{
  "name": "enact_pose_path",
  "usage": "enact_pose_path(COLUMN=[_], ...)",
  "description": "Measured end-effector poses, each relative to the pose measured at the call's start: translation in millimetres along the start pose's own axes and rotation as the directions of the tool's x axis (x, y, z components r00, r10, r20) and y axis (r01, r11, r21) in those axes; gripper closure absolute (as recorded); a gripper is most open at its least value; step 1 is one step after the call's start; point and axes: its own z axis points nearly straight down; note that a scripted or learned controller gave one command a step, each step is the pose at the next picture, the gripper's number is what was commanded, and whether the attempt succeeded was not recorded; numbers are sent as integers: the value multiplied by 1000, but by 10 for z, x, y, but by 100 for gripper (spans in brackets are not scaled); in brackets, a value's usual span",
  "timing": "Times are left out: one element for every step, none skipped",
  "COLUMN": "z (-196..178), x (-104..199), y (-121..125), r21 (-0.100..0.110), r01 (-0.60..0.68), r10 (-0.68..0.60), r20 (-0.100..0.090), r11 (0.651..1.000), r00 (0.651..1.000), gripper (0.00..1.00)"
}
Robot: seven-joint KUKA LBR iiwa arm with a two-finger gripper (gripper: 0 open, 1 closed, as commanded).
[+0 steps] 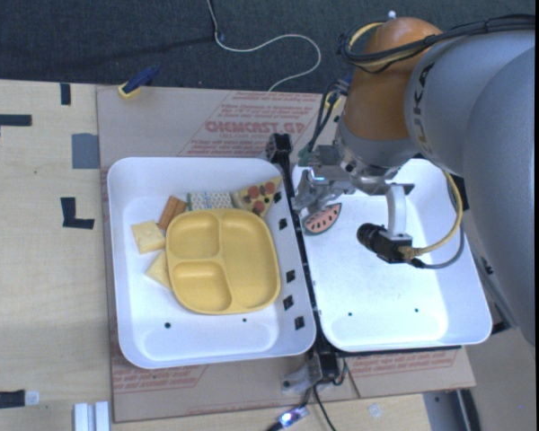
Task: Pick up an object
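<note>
Hovering low over the right bin [431,326], at its left wall: gripper [316,197], finger spread impossible to tell. Just below it, a watermelon slice [322,218] on the bin floor. Leftward, in the left bin [130,330]: yellow divided plate [223,260], crackers [149,237].

Pale wood tabletop [36,268] with black tape marks [72,214] on left side. Brown cardboard sheet [225,124] with red print lies over it. Dark carpet floor [90,25] at far side; thin white cable [251,43] trails across it. Light even, soft shadows.
</note>
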Motion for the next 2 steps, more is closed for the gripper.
enact_pose_path(z=[-20, -15], x=[-11, 48], y=[-38, -60], r21=[1, 1], r01=[0, -1], r10=[0, 1], r20=[1, 1], r11=[1000, 1000], r00=[1000, 1000], gripper=[100, 100])
